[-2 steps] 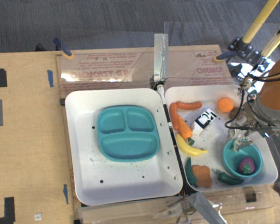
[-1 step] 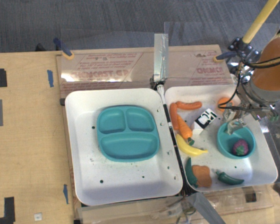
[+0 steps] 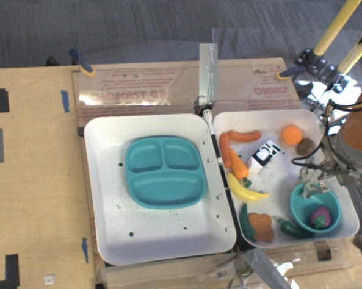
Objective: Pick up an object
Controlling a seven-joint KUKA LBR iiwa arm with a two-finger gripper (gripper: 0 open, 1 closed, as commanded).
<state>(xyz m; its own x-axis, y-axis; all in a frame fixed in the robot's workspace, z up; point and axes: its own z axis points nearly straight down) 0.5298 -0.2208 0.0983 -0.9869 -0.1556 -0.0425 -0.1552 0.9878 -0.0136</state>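
Camera view: the tool (image 3: 315, 184) hangs at the right bin's lower right over the teal bowl (image 3: 314, 209) — whether spread or pressed together, I cannot tell — holding a purple object (image 3: 322, 217) just below.

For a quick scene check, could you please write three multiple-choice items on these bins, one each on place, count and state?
1. Where does the divided teal plate lie?
A. left bin
B. right bin
C. on the cardboard

2. How many compartments has it?
A. two
B. three
C. five

3. The teal bowl is
A. upside down
B. on its side
C. upright with something inside

Key: 1 A, it sits in the left bin. 2 B, two small and one long. 3 C, its mouth faces up, with a purple item inside.
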